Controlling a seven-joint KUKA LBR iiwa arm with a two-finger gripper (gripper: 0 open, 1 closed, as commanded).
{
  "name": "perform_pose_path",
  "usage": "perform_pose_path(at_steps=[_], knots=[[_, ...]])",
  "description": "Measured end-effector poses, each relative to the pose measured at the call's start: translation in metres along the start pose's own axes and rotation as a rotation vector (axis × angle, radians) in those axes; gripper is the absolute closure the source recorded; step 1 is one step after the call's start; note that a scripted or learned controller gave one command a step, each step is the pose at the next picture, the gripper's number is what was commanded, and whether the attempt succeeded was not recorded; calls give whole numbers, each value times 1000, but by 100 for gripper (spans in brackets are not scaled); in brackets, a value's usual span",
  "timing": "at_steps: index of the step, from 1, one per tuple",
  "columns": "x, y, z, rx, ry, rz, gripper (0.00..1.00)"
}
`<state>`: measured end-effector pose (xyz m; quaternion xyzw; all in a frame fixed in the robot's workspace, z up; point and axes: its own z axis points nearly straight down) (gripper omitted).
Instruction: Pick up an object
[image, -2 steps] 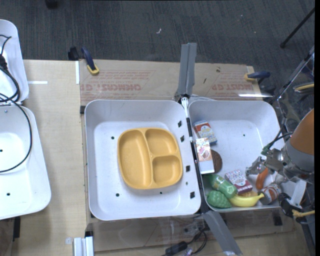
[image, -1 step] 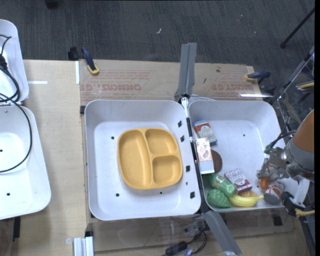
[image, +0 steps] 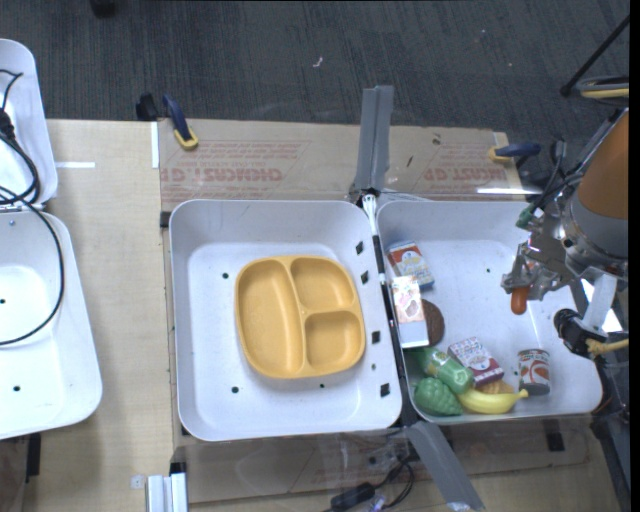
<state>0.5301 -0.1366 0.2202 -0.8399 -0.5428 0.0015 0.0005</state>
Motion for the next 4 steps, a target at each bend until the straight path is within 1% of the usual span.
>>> perform_pose_path(at_steps=[1, 2, 3, 4], knots=[[-1, 0, -8, 2, -3, -2, 100], [-39, 35, 28, 1, 0, -146, 100], [-39, 35, 28, 1, 0, -147, 0], [-59, 1, 118, 1, 1, -97, 0]])
